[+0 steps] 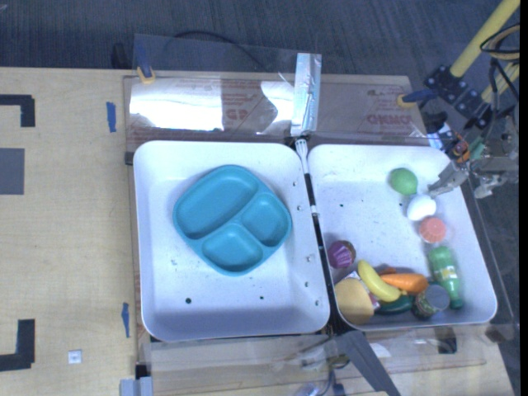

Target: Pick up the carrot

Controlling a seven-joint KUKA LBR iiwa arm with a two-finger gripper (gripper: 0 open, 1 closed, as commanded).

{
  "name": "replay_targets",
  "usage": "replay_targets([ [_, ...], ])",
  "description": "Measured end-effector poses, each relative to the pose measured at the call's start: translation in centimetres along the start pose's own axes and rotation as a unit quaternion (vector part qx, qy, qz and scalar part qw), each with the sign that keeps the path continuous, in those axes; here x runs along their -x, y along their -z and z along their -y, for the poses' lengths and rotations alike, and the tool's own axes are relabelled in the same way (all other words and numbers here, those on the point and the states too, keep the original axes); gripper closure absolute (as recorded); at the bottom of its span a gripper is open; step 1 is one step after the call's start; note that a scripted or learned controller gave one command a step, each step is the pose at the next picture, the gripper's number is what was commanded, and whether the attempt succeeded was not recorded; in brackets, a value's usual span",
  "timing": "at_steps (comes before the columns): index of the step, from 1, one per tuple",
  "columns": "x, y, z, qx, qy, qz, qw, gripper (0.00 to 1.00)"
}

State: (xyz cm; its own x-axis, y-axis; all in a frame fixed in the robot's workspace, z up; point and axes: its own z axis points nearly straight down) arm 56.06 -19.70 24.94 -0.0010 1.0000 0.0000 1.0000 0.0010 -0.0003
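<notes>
Reaching from the right bin's upper right edge, your tool (452,177), whose state you cannot tell, has the carrot (404,282) lying crosswise well below-left.

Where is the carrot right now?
The carrot lies near the front edge of the right bin, in the camera view's lower right. It sits in a pile of toy food, just right of the banana, left of the green bottle.

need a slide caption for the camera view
Gripper at the right bin's far edge; carrot untouched among toy food.
</notes>
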Motion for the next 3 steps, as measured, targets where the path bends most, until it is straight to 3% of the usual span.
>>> replay_targets([
  [1,-1.1,-9.4,8.2,-0.002,0.011,-0.001,0.9999,0.00],
  [2,-4.6,-15.3,8.2,-0.001,0.104,-0.001,0.9945,0.00],
  [3,-2.9,-16.1,7.8,0.002,0.153,-0.004,0.9882,0.00],
])
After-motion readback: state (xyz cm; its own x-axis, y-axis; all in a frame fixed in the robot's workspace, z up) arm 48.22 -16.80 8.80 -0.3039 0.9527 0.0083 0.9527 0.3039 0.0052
